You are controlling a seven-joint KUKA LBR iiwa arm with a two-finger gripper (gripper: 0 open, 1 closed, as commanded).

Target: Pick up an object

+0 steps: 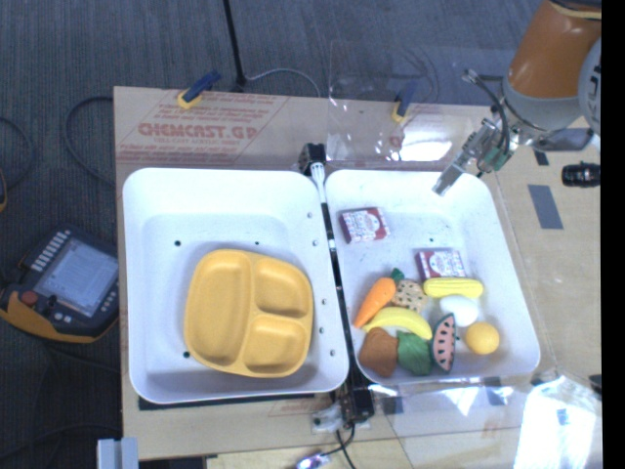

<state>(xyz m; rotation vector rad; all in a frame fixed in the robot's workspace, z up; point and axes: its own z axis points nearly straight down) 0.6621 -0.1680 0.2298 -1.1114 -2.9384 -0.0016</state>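
With the gripper [451, 179] above the right bin's [508, 252] far rim, jaw state unreadable, aim for the lone carton [363, 225], clear of the toy pile.

We count: white bins [146, 262] 2 | yellow tray [249, 313] 1 | small red boxes [363, 225] 2 | carrot [374, 301] 1 | banana [398, 319] 1 | watermelon slice [444, 343] 1 | lemon [481, 338] 1 | egg [459, 311] 1

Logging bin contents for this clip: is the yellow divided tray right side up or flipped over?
Right side up: the yellow divided tray lies flat in the left bin with its three compartments facing upward.
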